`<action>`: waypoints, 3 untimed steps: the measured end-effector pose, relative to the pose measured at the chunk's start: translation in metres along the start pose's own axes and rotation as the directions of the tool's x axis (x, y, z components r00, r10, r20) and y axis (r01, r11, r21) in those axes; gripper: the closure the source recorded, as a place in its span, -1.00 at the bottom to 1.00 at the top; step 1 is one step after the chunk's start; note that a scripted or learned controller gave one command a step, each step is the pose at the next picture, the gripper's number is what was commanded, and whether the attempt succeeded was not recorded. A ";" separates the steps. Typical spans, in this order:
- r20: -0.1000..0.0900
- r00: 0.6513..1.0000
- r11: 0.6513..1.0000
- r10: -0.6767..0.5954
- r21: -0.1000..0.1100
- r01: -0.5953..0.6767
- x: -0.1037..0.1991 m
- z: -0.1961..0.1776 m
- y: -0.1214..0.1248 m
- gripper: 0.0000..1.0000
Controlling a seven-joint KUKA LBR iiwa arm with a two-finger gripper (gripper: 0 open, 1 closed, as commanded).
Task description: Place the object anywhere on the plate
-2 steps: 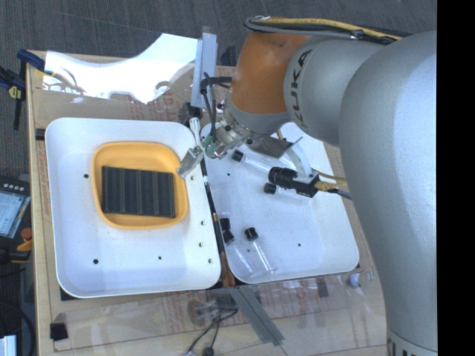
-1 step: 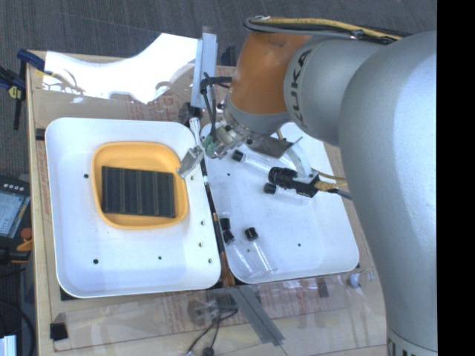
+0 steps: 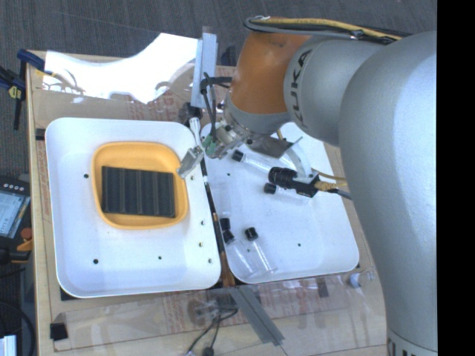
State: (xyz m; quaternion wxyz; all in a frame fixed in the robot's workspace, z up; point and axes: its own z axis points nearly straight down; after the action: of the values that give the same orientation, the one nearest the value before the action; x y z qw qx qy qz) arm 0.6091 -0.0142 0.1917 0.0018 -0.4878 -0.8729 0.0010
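Scanning from your left: a yellow plate (image 3: 97, 188) lies just left of the claw, with a dark ridged slab (image 3: 141, 191) in its hollow, likely the task's object. The claw (image 3: 191, 162) hovers at the plate's right rim, seemingly placed for a release; you cannot tell its opening. Rightward, the arm (image 3: 356, 87) slants down over small black pieces (image 3: 251, 233).

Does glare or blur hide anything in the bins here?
Camera view: the white sheet behind the bins is blown out; the yellow plate in the left bin is evenly lit and sharp; the arm, near the lens, looks soft and covers part of the right bin.
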 end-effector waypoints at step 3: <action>0.002 1.000 1.000 -0.007 -0.003 0.007 -0.019 -0.018 -0.011 -1.00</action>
State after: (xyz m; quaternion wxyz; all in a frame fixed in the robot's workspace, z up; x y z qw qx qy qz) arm 0.6098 -0.0357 0.2096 0.0003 -0.4846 -0.8748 0.0001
